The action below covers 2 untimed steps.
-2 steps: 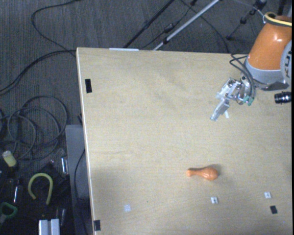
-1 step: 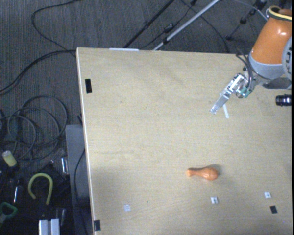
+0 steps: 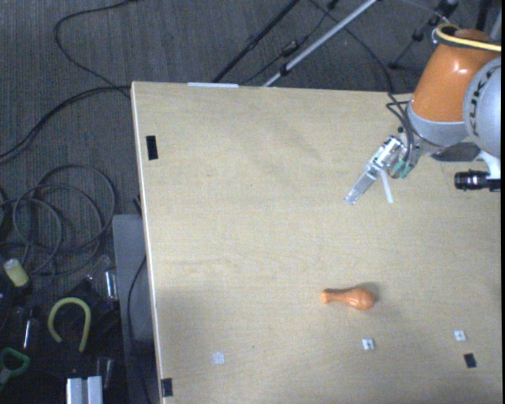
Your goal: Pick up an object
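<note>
A robot lab: black cables (image 3: 50, 217) lie tangled on grey carpet (image 3: 59, 49), and metal stands (image 3: 337, 23) lean nearby.

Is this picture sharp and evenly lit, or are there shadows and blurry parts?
Camera view: soft and grainy overall; the bench is evenly lit, with a dim band along its left front; the orange object casts barely any shadow; the gripper looks slightly smeared; the floor cables stay dark.

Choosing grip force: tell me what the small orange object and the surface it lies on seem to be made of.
Orange object: probably smooth plastic or rubber; its colour is uniform, it has a rounded bulb with a narrow neck and a faint sheen. It is too small to be sure. Surface: looks like pale matte wood or laminate board, flat, with no glare and faint scuffs.
</note>
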Available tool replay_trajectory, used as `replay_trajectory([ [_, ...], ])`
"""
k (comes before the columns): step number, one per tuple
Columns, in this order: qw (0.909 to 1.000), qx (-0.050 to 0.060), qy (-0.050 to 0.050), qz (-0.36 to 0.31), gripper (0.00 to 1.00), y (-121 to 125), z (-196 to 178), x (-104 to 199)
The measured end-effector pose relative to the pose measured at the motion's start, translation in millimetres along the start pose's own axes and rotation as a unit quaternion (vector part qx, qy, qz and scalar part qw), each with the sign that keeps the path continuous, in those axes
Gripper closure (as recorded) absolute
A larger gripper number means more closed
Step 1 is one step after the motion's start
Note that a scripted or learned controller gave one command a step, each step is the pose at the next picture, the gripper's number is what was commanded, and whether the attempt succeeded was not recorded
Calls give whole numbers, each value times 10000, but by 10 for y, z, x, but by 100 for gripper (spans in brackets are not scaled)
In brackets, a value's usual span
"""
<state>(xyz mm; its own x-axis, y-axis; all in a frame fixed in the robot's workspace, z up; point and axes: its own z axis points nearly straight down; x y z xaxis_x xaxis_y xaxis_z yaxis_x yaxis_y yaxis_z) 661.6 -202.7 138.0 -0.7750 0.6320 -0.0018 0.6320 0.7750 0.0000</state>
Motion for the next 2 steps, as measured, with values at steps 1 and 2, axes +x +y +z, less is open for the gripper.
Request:
replay_trajectory([
  [1,9969,1,-5,-786,0,-142,435,-143],
  [2,9997,-13,-4,240,0,-183,-17,-90],
])
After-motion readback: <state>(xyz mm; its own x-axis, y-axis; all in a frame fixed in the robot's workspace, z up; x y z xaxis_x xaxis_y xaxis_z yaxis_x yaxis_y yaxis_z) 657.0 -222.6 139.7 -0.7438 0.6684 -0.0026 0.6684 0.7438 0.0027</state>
